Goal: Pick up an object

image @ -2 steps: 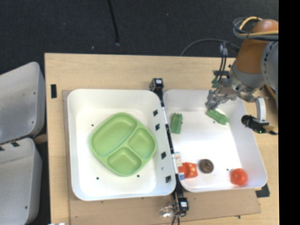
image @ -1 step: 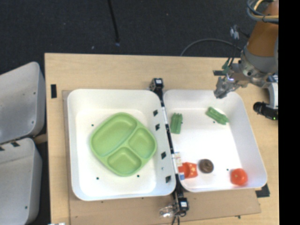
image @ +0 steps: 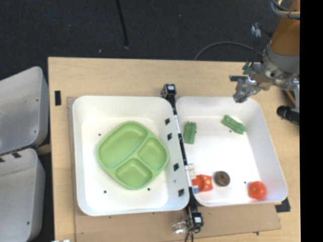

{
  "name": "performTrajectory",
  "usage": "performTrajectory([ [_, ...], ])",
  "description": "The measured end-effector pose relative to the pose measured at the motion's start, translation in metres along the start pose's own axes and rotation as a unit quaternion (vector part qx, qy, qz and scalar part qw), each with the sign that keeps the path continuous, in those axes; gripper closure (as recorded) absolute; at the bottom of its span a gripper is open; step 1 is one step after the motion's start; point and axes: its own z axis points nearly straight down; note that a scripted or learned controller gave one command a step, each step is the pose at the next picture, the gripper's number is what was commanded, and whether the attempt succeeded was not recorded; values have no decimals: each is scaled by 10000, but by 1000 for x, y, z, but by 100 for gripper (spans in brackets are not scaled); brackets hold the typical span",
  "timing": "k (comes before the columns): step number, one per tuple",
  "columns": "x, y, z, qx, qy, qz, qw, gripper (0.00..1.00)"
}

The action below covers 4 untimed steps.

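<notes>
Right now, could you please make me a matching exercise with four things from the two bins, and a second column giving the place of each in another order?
Things:
1. green divided plate
2. red tomato
3. brown round piece
4. claw

Places:
A. near right corner of the right bin
B. over the far edge of the right bin
C. left bin
D. near edge of the right bin, between two red things

Pairs: 1-C, 2-A, 3-D, 4-B
</notes>
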Motion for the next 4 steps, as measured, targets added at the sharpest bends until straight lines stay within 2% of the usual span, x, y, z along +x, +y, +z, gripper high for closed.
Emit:
performTrajectory([
  [2,99,-48,-9,21,12,-5,10000,100],
  [4,198,-100,20,33,11,-5,10000,100],
])
